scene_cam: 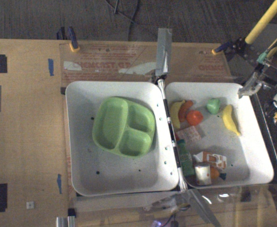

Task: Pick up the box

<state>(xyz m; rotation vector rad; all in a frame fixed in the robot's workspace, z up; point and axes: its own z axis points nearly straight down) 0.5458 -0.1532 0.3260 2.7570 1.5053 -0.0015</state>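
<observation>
A white and orange carton box [214,159] lies in the right bin [252,150], near its front. A flat pink and white packet [190,135] lies further back, and a narrow green box [185,158] rests against the bin's left wall. My gripper [250,87] hangs over the back right corner of the right bin, well away from the boxes, with nothing seen in it.
Around the boxes lie a banana [230,119], a green pepper [213,106], a red tomato [194,117], an orange and a yellow piece [177,112], and a white cup [202,174]. The left bin [82,164] holds a green divided plate [124,126].
</observation>
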